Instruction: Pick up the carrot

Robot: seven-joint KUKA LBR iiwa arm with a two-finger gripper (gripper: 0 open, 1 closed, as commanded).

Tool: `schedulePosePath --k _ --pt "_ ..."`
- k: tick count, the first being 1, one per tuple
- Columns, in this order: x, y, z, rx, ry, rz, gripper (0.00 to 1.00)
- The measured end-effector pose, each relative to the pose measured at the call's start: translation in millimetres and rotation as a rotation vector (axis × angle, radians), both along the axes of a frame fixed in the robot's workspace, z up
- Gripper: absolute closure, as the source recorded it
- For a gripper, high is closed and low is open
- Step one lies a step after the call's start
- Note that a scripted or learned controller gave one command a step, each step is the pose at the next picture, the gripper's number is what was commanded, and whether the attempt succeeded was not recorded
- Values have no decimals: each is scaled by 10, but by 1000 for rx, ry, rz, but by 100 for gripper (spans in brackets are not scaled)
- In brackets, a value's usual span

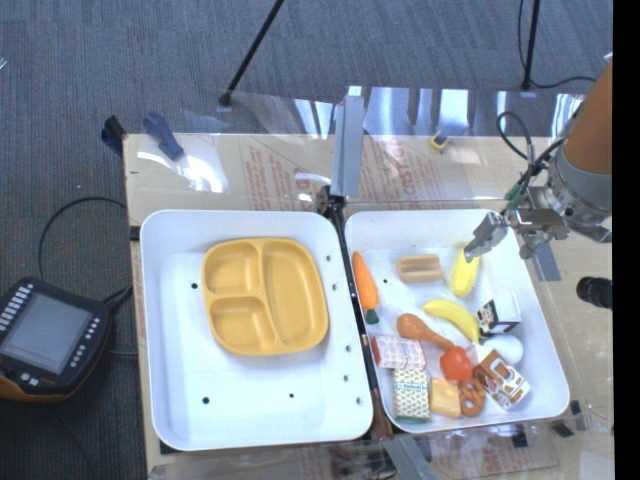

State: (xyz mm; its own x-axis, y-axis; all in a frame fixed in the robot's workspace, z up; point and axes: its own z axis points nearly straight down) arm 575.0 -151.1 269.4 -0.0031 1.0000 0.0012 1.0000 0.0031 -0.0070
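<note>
An orange carrot (365, 285) with a green tip lies along the left wall of the right bin (440, 224), pointing towards the front. My gripper (513, 246) hangs over the bin's right half, far to the right of the carrot, above a yellow corn piece (463, 271). It is open, its two fingers spread wide with nothing between them.
A yellow divided plate (264, 294) lies in the left bin (180, 388). The right bin also holds a bread roll (419, 267), a banana (452, 317), a drumstick (420, 331), a tomato (456, 363), a milk carton (497, 315), an egg (506, 348) and several packets at the front.
</note>
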Motion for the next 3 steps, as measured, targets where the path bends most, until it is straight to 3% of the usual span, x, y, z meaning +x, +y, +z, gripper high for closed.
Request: schedulePosePath --k 1,2,3 --pt "-243 825 -908 1 8 -12 0" --pt "-377 1102 -868 3 3 257 0" --pt "-455 1072 -865 4 2 413 0"
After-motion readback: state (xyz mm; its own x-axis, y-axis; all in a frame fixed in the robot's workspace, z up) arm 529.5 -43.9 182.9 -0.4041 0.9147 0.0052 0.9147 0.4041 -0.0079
